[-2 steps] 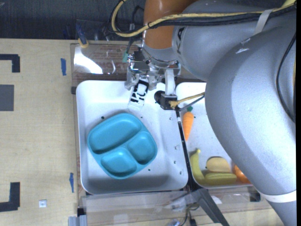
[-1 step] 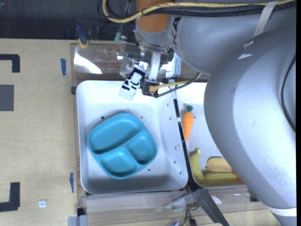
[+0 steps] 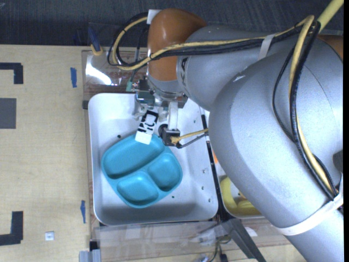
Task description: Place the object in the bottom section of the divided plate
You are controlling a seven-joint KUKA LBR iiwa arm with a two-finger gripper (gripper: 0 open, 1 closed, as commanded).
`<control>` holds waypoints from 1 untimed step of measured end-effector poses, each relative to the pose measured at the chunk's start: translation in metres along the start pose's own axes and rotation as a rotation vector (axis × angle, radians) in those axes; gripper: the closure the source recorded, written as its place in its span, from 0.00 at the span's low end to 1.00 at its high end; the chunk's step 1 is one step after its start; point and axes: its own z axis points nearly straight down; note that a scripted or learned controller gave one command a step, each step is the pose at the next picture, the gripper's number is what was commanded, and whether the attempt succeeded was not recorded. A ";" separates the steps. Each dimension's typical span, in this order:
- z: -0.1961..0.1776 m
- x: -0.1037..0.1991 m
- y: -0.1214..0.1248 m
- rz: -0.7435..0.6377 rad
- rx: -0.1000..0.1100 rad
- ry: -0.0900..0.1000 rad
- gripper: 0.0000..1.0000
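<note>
Divided plate (image 3: pixel 140 174), blue with three sections, lies in the left white bin (image 3: pixel 103 146), filling most of the bin's floor and turned at a slant. One long section runs along its upper left side, and two smaller ones sit below and to the right of it. All three sections look bare. No loose object to be placed can be made out; if one is there, the arm covers it.

Just above the plate's upper rim, the gripper (image 3: pixel 151 125) hangs over the bin. A white tag with black marks on it sits at its lower end, touching or overlapping the plate's top edge as seen from above. Whether the claw's two prongs are spread or pressed together cannot be told, since the wrist and its fittings hide them, and nothing can be seen pinched there.

Right of the tag, a small dark fitting with a thin yellow-tipped rod (image 3: pixel 188 138) sticks out sideways above the bin floor, beside the plate's upper right corner.

Above the gripper sits the orange band (image 3: pixel 172 29), with yellow and black cables (image 3: pixel 128 51) looping around it. Farther right of the plate, the grey arm (image 3: pixel 272 124) covers most of the second bin (image 3: pixel 232 198), where a patch of something yellow shows under it.
</note>
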 end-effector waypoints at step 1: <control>-0.016 0.011 -0.021 -0.105 -0.002 0.001 1.00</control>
